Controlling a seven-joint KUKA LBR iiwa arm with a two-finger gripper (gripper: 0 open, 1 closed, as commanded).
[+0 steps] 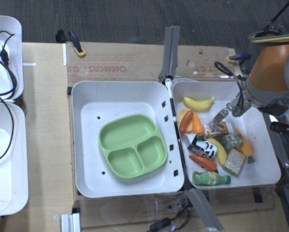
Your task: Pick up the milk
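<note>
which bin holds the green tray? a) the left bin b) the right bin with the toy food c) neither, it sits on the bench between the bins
a, the green tray lies flat inside the left bin, while the toy food such as the banana and the green bottle is piled in the right bin.

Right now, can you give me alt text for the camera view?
The gripper reaches into the right bin, low over a pile of toy food beside the black-and-white milk carton. The left bin holds a green divided plate.
</note>
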